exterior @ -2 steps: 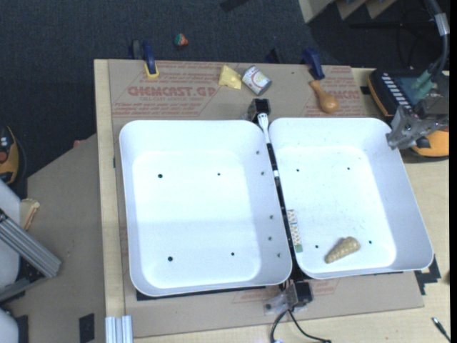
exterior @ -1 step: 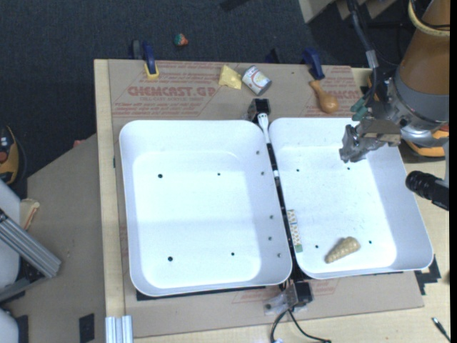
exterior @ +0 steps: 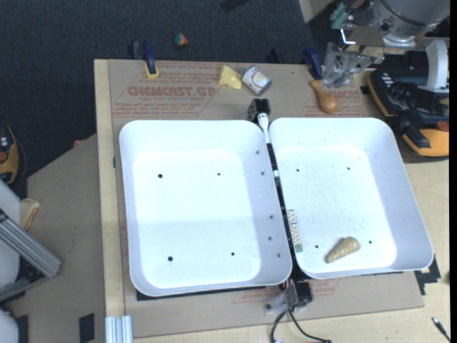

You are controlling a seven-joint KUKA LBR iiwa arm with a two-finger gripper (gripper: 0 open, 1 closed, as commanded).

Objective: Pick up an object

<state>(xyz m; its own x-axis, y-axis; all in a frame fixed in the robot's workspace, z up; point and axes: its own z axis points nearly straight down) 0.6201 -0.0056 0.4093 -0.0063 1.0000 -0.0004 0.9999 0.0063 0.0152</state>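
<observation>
The tan cone-shaped shell is lying near the front of the right bin, looking light, rigid and tapered, best pinched across its wider end, while the gripper is hanging beyond the bin, nothing between its narrowly parted fingers.

Two shallow white bins sat side by side on the table, which was covered by a brown printed board. The left bin showed only small dark dots on its floor. In the right bin, a tan, ridged, cone-shaped object lay toward five o'clock, near the front wall. The arm stood at one o'clock of the view, its claw hanging over the board behind the right bin, just above an orange-brown pear-shaped piece. At twelve o'clock on the board lay a yellow wedge and, just beside it, a small white block.
</observation>
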